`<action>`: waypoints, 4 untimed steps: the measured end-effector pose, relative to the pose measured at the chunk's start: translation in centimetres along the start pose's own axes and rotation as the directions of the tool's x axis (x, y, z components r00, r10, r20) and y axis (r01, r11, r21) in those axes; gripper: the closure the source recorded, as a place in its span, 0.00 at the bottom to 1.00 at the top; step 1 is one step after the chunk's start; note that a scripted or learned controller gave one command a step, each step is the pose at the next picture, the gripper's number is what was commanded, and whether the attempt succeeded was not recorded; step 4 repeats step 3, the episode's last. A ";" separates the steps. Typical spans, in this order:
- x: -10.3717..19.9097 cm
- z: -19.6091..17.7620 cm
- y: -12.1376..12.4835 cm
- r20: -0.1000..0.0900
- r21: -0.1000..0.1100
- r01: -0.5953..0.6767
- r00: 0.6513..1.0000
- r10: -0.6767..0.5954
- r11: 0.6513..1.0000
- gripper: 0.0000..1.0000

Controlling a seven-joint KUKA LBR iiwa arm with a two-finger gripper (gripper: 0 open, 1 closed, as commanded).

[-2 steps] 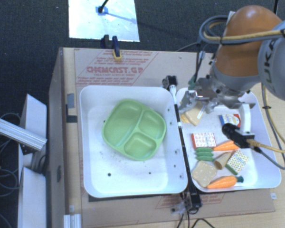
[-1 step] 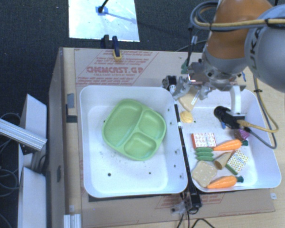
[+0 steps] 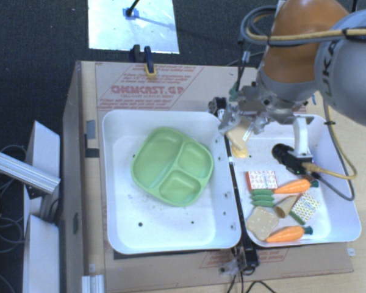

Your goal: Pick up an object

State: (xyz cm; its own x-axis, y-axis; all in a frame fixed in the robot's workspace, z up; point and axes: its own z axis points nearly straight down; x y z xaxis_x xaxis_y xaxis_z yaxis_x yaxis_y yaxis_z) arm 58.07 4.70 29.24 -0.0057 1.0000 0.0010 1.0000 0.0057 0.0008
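We count two white bins on the surface: one left bin and one right bin. In the left bin we count a single thing, one green plate, and it has three compartments. In the right bin we count two orange carrots with green tops, the upper carrot and the lower carrot. There we also count one bread slice, one red-and-white checked packet, one patterned square piece, one small brown piece and one pale yellow piece. The green pods look like two, though we cannot be sure.
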 end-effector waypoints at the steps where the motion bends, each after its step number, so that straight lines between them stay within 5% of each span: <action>1: 1.8 -1.0 -6.1 0.000 -0.001 0.001 1.000 -0.001 1.000 1.00; 2: 1.0 -1.0 -8.4 0.000 0.000 -0.003 1.000 0.003 1.000 1.00; 3: -7.4 -2.8 -8.2 0.002 -0.002 -0.004 1.000 0.004 1.000 1.00; 4: -7.4 -2.8 -8.2 0.002 -0.002 -0.004 1.000 0.004 1.000 1.00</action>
